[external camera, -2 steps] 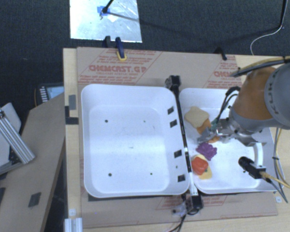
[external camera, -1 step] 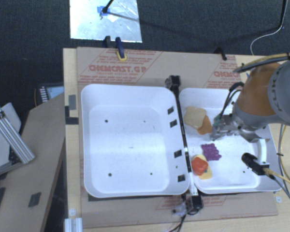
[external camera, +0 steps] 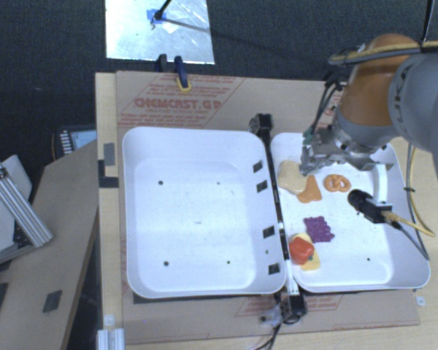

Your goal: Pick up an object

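**Gripper low over the right bin, beside the cream piece**

Gripper (external camera: 312,163) sat low in the right bin (external camera: 394,279), toward the bin's 11 o'clock corner. The arm (external camera: 394,93) came in from 2 o'clock, its orange band above the wrist. From this slant I could not tell whether the pincer was apart or together, and nothing was seen held in it.

All the pickable items lay in the right bin:
- The cream piece (external camera: 290,176) lay flat by the bin's left wall, just at 8 o'clock of the gripper. It was perhaps touching the tip, but the view was too poor there to be sure.
- The orange piece (external camera: 311,190) lay at 6 o'clock of the gripper, overlapping the cream piece's lower edge.
- The pretzel (external camera: 336,183) lay at 4 o'clock of the gripper, apart from the orange piece.
- The purple cluster (external camera: 319,229) lay near the bin's centre, well below the gripper.
- The red piece (external camera: 301,249) lay at 7 o'clock of the purple cluster, close to the left wall.
- The yellow piece (external camera: 312,263) touched the red piece at its 5 o'clock side.

The left bin (external camera: 197,217) stood alongside, at 9 o'clock of the right one.
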Controlling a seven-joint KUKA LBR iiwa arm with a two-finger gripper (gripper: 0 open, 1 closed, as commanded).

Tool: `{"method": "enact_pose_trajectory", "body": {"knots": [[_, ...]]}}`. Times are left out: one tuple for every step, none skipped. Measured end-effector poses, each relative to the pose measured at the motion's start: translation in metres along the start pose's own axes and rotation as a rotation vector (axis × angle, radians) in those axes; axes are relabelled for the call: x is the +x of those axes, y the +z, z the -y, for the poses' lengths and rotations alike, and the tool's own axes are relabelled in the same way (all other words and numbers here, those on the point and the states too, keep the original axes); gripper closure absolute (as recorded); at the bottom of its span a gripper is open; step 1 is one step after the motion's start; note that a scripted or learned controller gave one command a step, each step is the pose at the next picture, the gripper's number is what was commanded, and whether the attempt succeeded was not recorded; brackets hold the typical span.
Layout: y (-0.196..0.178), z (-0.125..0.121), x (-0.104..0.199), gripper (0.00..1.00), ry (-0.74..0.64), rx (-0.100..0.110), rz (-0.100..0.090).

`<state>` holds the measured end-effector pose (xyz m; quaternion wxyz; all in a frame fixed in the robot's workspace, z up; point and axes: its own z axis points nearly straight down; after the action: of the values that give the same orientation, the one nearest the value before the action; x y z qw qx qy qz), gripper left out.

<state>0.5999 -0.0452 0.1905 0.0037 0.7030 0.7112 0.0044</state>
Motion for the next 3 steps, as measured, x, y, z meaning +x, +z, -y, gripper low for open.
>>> {"method": "enact_pose_trajectory", "body": {"knots": [[-0.064,0.035,-0.069,1.0,0.017,0.004,0.005],[-0.181,0.073,0.057,1.0,-0.006,-0.003,-0.005],[-0.24,0.097,0.135,1.0,-0.002,0.003,-0.003]]}}
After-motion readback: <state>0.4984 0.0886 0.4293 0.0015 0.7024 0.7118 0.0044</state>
